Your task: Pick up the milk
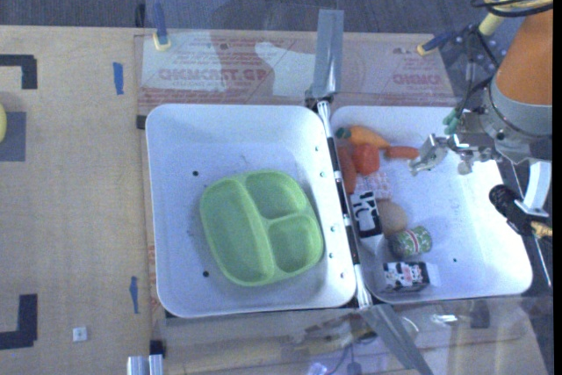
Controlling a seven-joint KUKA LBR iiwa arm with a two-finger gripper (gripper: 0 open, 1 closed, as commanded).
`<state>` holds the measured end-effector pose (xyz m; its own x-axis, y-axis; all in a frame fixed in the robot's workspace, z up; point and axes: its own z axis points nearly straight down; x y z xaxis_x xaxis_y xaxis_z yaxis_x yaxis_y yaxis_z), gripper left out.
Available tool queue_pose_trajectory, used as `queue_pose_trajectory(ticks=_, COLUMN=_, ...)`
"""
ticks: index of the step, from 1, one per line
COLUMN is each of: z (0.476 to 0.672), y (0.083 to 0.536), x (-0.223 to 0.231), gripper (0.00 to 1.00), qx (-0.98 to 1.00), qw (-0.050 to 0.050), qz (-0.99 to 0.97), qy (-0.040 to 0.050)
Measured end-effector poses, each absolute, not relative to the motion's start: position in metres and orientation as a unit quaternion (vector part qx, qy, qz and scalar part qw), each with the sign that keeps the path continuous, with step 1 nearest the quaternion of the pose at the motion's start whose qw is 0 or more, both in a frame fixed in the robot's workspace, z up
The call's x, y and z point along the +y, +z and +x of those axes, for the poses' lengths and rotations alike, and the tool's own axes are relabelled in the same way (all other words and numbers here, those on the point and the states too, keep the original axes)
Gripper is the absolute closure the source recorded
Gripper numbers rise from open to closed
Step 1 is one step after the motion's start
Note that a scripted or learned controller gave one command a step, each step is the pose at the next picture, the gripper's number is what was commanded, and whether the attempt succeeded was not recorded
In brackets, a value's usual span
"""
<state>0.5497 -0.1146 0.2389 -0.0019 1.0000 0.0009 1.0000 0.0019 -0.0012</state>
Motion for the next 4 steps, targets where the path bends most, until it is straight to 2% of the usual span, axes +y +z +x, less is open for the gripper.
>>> queue_pose_trajectory(ticks=1, z=0.492, y=0.139, x=-0.099, gripper=0.0, qx=-0.572, qw=0.002, qz=-0.821, qy=0.001)
queue_pose_trajectory(ticks=2, z=0.492, y=0.148, x=-0.1, gripper=1.0, qx=-0.57, qw=0.001, qz=-0.821, qy=0.0005)
queue_pose_trajectory(ticks=3, z=0.48, y=0.185, x=-0.078, gripper=1.0, qx=-0.881, qw=0.0, qz=-0.472, qy=-0.0004)
queue_pose_trajectory(ticks=4, z=0.48, y=0.184, x=0.01, gripper=1.0, qx=-0.889, qw=0.0, qz=-0.459, qy=-0.0003)
